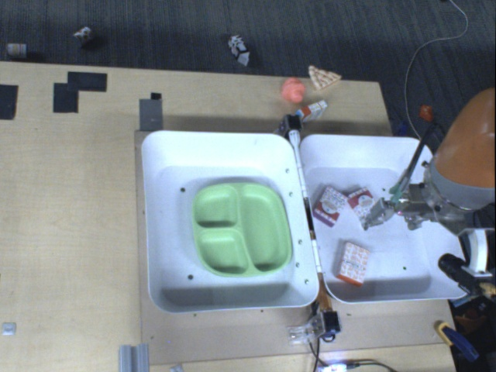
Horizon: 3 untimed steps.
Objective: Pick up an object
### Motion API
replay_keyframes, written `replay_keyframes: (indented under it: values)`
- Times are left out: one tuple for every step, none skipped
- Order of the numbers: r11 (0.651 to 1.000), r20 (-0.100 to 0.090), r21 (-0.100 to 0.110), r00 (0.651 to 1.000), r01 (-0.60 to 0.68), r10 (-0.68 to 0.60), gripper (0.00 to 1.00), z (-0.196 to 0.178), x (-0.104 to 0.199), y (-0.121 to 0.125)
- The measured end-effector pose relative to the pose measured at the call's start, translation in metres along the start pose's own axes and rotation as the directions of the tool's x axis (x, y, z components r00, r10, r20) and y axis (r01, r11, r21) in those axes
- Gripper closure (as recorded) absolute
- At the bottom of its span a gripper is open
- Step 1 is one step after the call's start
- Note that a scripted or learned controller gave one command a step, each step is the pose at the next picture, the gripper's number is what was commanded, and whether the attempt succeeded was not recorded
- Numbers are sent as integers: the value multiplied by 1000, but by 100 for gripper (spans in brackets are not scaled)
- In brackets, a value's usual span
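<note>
In the right bin (pixel 387 157) lie three small objects: a red-and-white packet (pixel 331 204) near the left wall, a small red-and-white piece (pixel 360 199) just right of it, and a checkered red-and-white box (pixel 353 263) nearer the front. My gripper (pixel 377 213) reaches in from the right and hangs just right of the small piece, over the bin floor. Nothing shows between its fingers.
The left bin (pixel 167 208) holds a green divided tray (pixel 240 227). On the bench behind the bins lie a pink ball (pixel 293 91), a pizza-slice toy (pixel 324 77) and a small tube (pixel 311 111). The arm's orange band (pixel 473 142) fills the right side.
</note>
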<state>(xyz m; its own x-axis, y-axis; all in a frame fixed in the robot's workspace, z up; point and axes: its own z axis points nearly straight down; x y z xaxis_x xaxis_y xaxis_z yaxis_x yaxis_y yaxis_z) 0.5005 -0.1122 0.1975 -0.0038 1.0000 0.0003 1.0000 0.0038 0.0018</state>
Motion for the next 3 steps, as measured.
replay_keyframes:
  values:
    - [1000, 0, 0, 1000, -2, 2, 0, 104, 6, 15]
    - [1000, 0, -4, 1000, -1, 1, 100, 93, 6, 16]
    - [1000, 0, -4, 1000, 0, 0, 0, 93, 6, 16]
